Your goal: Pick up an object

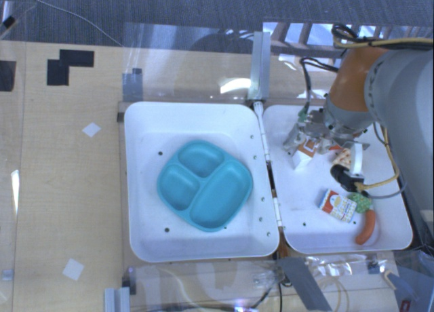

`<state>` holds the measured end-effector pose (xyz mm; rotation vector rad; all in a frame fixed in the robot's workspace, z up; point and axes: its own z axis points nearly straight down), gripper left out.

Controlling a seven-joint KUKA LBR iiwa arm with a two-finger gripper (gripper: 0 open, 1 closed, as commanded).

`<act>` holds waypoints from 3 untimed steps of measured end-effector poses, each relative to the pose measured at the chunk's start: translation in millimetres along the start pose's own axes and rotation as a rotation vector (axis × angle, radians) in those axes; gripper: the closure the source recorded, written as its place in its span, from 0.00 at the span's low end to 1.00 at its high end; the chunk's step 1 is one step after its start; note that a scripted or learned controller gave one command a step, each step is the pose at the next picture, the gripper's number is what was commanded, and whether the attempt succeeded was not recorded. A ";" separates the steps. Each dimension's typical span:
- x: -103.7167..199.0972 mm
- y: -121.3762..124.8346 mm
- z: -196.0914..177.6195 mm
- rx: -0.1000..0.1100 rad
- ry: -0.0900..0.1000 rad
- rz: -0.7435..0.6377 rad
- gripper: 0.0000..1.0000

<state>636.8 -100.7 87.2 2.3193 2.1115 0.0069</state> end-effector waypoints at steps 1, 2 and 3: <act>6.8 -23.8 -1.2 -0.003 0.000 -0.325 0.00; 6.7 -22.5 -13.5 -0.004 -0.001 -0.325 1.00; 91.8 15.9 -95.9 0.028 -0.002 -0.290 1.00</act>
